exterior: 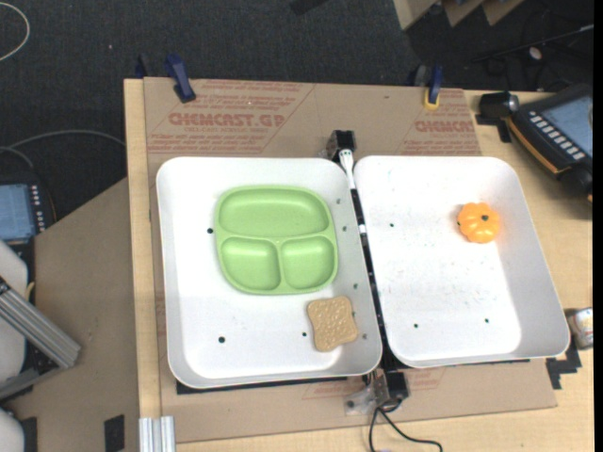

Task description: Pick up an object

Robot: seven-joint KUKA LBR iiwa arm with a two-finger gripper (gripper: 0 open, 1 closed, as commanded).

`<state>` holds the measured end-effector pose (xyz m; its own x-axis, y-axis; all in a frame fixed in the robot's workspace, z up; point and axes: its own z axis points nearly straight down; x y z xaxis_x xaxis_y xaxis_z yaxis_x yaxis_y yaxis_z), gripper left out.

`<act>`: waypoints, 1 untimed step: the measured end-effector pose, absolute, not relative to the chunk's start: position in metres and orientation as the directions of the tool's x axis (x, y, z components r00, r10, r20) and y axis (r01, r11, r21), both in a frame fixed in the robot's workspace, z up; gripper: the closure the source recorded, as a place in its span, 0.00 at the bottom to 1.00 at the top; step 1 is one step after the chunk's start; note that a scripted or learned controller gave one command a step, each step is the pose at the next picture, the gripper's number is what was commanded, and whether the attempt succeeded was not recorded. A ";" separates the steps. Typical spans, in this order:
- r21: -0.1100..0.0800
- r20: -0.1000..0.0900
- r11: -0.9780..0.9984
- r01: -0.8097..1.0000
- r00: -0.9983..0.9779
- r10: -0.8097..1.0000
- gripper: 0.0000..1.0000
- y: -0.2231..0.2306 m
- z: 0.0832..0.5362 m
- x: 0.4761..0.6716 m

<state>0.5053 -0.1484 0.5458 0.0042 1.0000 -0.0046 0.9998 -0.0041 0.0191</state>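
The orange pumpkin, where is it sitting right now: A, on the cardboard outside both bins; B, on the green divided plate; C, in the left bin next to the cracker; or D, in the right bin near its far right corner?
D: the orange pumpkin lies on the floor of the right bin, toward its far right corner, apart from the green divided plate and the cracker in the left bin.

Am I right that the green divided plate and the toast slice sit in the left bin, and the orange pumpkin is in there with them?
Not quite. The camera view shows the orange pumpkin alone in the right bin. The green divided plate and toast slice do sit in the left bin.
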 end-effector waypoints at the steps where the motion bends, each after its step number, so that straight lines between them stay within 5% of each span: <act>1: -0.002 0.003 0.012 1.000 -0.012 1.000 0.00 -0.043 0.523 0.478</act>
